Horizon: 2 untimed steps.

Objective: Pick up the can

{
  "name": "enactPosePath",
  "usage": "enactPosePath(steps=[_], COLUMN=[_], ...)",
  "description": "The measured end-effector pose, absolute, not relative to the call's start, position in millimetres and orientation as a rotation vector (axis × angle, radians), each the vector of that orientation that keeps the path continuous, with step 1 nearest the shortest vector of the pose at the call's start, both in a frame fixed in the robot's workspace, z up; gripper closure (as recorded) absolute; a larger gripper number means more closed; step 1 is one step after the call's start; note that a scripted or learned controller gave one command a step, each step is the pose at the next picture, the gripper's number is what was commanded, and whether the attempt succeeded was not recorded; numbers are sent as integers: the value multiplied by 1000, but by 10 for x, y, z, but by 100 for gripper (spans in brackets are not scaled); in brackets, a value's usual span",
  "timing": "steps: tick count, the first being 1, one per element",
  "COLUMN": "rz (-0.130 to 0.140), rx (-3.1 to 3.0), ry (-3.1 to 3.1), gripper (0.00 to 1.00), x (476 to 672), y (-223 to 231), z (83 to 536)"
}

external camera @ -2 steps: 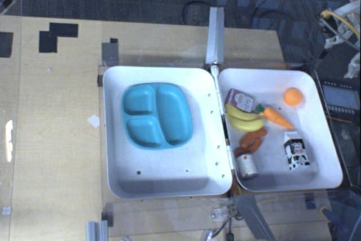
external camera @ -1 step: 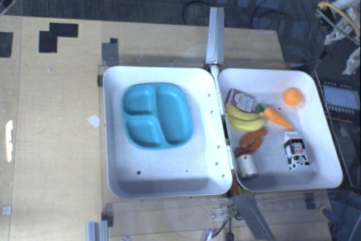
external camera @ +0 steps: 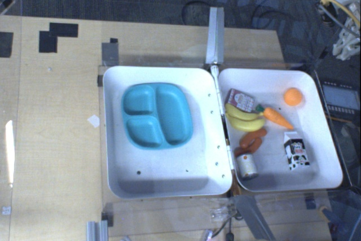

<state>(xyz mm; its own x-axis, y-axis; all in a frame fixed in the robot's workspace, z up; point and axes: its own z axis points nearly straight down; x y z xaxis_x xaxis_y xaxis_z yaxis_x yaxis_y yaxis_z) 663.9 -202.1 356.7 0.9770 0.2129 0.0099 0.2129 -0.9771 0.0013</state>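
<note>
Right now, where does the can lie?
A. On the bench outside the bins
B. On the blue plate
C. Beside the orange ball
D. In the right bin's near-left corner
D: the can sits in the right bin by its left wall, just below the sausage.

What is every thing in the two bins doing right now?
can: lying in the right bin, by its left wall
blue tray: flat in the left bin
banana: lying down
carrot: touching the banana
orange ball: alone
</note>
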Motion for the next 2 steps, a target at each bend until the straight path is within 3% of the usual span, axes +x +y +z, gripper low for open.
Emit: enactPosePath(steps=[1,2], rz=[10,8], rx=[3124,3124], ry=[323,332], gripper=[100,100], x=[6521,6626], y=[-2056,-2038], z=[4371,4360])
